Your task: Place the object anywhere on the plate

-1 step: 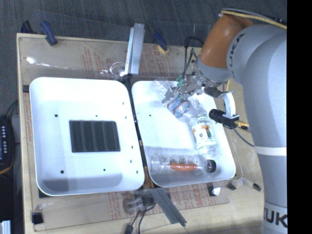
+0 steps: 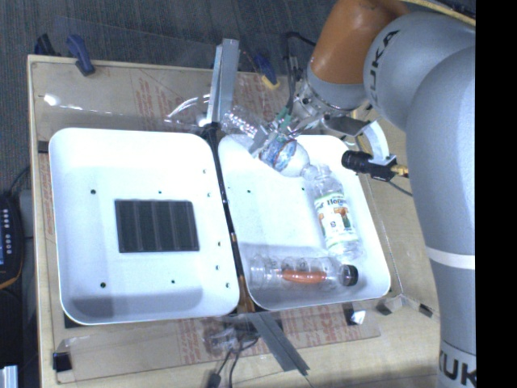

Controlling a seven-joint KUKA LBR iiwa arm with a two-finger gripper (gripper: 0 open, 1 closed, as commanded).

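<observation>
Camera view has the gripper (image 2: 284, 140) low over the far end of the right bin (image 2: 266, 217), just beside the divider between the two bins. Something crumpled and clear with blue-green print, which I take for a squashed bottle (image 2: 283, 153), sits right under it and touching it. Whether it is actually pinched I cannot tell, since the wrist hides the contact.

Judging by looks, that squashed bottle would be very light, thin-walled and slick, giving way under pressure instead of resisting. A pinch across a creased, flattened part should hold better than one on a rounded bulge.

Nearer the viewer than the gripper, in the same bin, lie two more. An upright-shaped labelled bottle (image 2: 335, 212) lies on its side along the bin's wall on the arm's side. A clear bottle (image 2: 300, 275) with something orange inside lies across the near end. Both look stiff, smooth and prone to rolling, best taken across the middle of the body.

Across the divider from the gripper, the left bin (image 2: 81, 176) carries a dark ribbed rectangle (image 2: 157, 225) on its floor, presumably the plate. It is well apart from the gripper, with nothing resting on it.
</observation>
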